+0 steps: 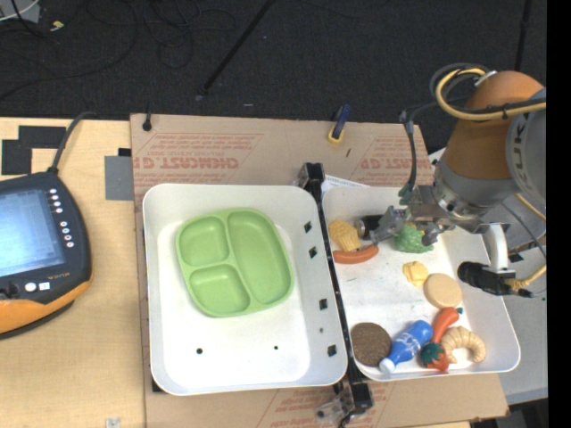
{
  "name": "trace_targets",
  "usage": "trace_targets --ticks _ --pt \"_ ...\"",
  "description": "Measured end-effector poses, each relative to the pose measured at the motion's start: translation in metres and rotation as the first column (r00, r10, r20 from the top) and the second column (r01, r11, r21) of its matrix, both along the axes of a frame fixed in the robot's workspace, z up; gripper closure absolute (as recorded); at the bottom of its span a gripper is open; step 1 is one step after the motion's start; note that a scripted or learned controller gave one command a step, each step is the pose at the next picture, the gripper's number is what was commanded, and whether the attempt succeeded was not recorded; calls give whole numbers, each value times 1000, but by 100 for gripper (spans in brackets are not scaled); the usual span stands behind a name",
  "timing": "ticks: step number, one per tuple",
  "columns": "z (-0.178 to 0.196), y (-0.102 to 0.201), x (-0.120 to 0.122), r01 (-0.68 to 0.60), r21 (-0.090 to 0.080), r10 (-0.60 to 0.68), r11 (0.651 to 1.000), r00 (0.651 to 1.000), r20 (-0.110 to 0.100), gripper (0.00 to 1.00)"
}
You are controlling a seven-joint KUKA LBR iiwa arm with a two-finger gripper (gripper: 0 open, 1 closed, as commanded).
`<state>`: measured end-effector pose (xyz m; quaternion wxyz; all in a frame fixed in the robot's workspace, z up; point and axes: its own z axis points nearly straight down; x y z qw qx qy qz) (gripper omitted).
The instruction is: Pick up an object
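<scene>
Claw low in the right bin, over a green toy

Worktop (89, 346) seen from above carries two shallow white bins side by side on a cardboard sheet. Left bin (169, 346) holds a green plate (235, 262) with three compartments, lying flat near its middle. Right bin (500, 328) holds the toy food: a yellow corn piece (343, 234) touching a red-orange sausage (355, 256) near the divider, a green leafy toy (413, 238) just beside the claw, a small yellow piece (415, 271), a tan round cookie (442, 290), a brown round cookie (370, 338), a blue bottle (407, 343), an orange carrot (446, 319) and a croissant (464, 343) near the front corner.

Arm (486, 141) reaches in from the right. Claw (403, 224) sits low at the back of the right bin, right against the green leafy toy; whether it is clenched or released I cannot tell. A tablet (36, 243) lies at the left edge.
</scene>
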<state>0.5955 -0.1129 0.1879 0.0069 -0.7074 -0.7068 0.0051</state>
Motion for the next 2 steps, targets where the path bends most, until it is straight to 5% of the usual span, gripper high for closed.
trace_targets --ticks 1,2 --pt "8 0 3 -2 -2 2 1000 1000 13 0" --pt "-47 8 7 -1 0 1 1000 1000 8 0"
